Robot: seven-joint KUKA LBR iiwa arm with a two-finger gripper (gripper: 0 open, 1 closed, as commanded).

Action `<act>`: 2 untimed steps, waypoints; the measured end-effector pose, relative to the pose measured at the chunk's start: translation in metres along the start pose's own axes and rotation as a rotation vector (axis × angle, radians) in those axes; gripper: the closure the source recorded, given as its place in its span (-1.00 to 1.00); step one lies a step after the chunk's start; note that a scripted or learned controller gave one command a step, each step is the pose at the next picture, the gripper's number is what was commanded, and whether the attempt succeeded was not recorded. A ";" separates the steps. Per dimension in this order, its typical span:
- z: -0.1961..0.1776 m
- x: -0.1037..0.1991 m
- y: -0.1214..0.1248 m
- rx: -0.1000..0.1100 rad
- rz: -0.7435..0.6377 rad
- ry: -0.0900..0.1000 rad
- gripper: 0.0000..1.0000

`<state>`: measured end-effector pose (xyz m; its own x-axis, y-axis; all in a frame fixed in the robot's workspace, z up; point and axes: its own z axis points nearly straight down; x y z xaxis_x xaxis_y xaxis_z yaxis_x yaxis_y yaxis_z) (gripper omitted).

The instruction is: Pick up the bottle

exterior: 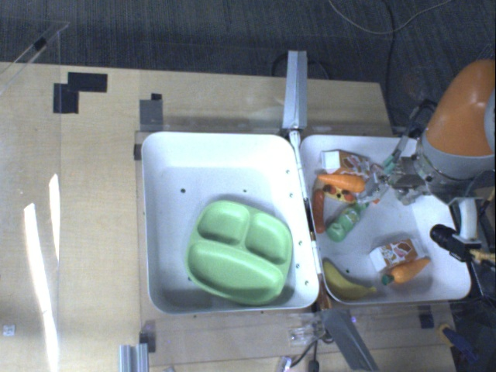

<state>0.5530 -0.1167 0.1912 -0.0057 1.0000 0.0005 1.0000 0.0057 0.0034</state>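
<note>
We count two white bins side by side on the bench. The left bin (159, 208) holds one thing: a green divided tray (240, 250), three compartments, lying toward the bin's near right.

The right bin (457, 285) holds more. One green bottle (344, 222) lies on its side, tilted, near the bin's left wall and about mid-depth. Two carrots: one carrot (341, 182) above the bottle, one carrot (408, 270) near the front right. One banana (346, 280) curves along the front left corner. Two small printed cartons: one carton (346, 161) at the back by the upper carrot, one carton (395, 253) touching the front carrot. One reddish thin item (318, 208) lies against the left wall; we cannot tell what it is.

The arm (465, 130) comes in over the right bin's back right. The gripper (381, 186) sits low, just above and right of the bottle's cap end, near the upper carrot. We cannot tell how its pincer stands; nothing is visibly grasped.
</note>
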 end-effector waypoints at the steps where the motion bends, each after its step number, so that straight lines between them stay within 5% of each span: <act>1: 0.085 0.021 -0.055 0.001 -0.137 0.000 -1.00; 2: 0.103 0.008 0.038 -0.010 -0.208 -0.002 -1.00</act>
<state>0.5910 -0.1081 0.0887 -0.2121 0.9772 -0.0035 0.9772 0.2122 0.0126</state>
